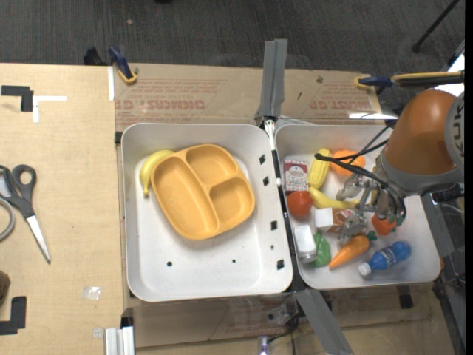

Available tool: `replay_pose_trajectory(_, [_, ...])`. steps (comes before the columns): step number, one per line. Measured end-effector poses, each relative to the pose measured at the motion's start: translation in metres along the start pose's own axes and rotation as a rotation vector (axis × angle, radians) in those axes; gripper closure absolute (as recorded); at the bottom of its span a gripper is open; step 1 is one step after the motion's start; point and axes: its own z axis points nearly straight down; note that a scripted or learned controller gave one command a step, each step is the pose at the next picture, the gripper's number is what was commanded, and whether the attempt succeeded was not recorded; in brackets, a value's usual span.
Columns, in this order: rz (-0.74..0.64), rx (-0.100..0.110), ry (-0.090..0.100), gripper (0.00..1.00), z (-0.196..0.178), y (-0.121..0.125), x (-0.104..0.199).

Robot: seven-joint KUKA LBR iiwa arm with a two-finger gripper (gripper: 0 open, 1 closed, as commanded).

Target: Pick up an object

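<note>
The right bin (414, 276) holds several toy foods: a corn cob (319, 168), a red tomato (299, 204), a yellow banana-like piece (325, 198), a carrot (349, 251), a blue bottle (386, 259), a small red-labelled box (295, 174), a white block (324, 217) and a green piece (323, 250). My gripper (356, 211) hangs low in this bin, just above the carrot and right of the white block. Cables and metal parts crowd its tip. The arm's orange band (423, 133) rises to the right.
The left bin (148, 265) carries a yellow divided plate (203, 191) with a banana (151, 167) at its upper left edge. Scissors (26, 205) lie on the wooden bench at far left. A grey bar (273, 76) runs back from between the bins.
</note>
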Motion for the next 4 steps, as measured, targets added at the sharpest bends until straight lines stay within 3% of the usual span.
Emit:
replay_pose_trajectory(1, [0.218, 0.008, 0.005, 0.00, -0.001, 0.055, -0.070])
replay_pose_trajectory(2, [0.249, 0.014, 0.000, 0.00, -0.002, 0.056, -0.068])
replay_pose_trajectory(3, [0.491, 0.019, -0.004, 0.00, -0.003, 0.053, -0.070])
replay_pose_trajectory(4, [0.567, 0.003, 0.000, 0.00, 0.000, 0.050, -0.011])
